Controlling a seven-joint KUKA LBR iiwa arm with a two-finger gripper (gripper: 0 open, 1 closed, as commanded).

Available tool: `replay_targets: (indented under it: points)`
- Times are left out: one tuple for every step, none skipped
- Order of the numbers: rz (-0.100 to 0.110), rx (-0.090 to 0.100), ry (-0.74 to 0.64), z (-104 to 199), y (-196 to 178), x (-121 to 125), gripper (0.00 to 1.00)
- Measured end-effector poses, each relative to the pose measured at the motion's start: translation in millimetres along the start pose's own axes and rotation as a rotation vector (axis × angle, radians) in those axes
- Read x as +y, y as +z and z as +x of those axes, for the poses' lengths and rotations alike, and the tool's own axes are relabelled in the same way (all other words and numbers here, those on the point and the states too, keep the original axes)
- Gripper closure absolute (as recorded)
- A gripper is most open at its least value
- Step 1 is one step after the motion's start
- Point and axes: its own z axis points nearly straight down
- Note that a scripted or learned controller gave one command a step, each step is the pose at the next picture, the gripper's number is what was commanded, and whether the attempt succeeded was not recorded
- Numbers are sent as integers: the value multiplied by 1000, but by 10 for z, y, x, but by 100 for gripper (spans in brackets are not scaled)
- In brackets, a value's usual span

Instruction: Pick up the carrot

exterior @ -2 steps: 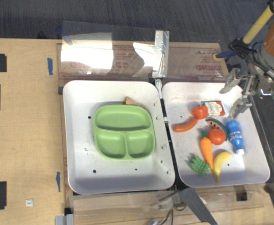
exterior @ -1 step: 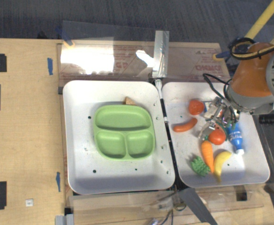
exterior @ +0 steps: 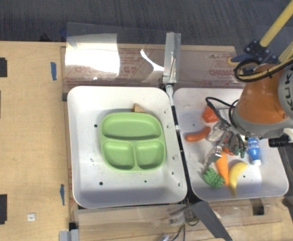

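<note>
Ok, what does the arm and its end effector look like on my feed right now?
The arm is grey with a broad orange band above the wrist and dark lettering on its casing. Black cables loop around the wrist. The end effector is a small silver metal assembly with thin fingers.

Robot lab: taped bench (exterior: 21, 134), bins (exterior: 81, 185).

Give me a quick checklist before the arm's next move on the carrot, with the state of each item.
1. Carrot lies in the right bin: ok.
2. Gripper sits right over the carrot's upper end: ok.
3. Carrot between the jaws: cannot tell.
4. Room around the carrot: not ok, the banana and the green toy crowd it.
5. Green plate sits in the left bin, away from the arm: ok.
</note>
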Motion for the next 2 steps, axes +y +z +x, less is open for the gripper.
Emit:
replay_targets:
  points:
    - [-1, -3, 13, 443, -9, -185, 0]
    - [-3, -14, 11, 408, -132, -167, 100]
